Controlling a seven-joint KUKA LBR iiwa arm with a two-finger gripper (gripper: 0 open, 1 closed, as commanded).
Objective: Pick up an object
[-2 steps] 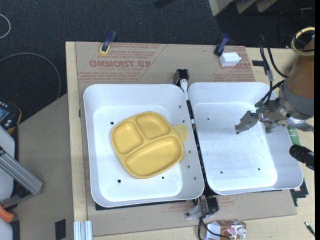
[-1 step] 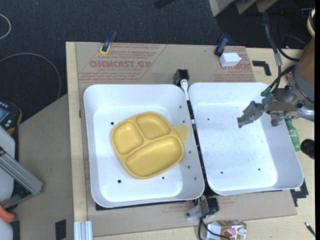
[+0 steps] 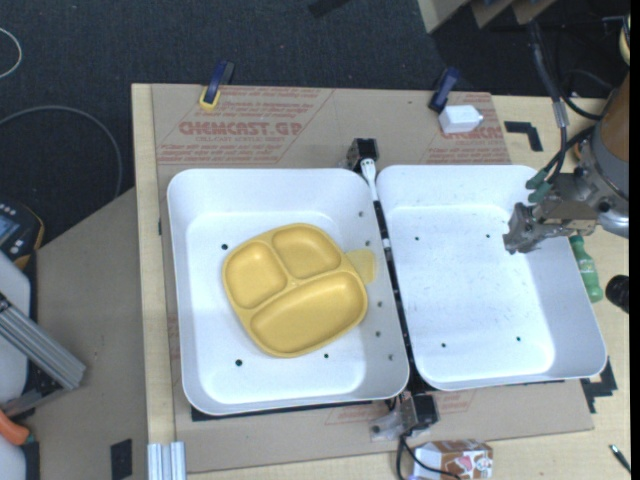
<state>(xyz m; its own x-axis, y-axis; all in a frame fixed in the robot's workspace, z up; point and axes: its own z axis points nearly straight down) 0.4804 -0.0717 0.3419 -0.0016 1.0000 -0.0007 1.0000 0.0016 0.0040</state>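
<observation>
The yellow divided plate [image 3: 295, 290] lies in the left bin [image 3: 190, 208], well apart from the gripper [image 3: 520, 236].

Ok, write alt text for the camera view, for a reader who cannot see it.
A yellow divided plate lies in the left white bin. The robot gripper hangs over the right white bin, near its right side, with nothing seen between its fingers. Both bins sit on a brown board.

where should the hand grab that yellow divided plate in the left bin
Grip the yellow divided plate by its raised outer rim, coming straight down from above. It lies flat, open side up, so the thin rim is what two fingers can straddle. The rim nearest the hand has a small tab sticking out.
</observation>
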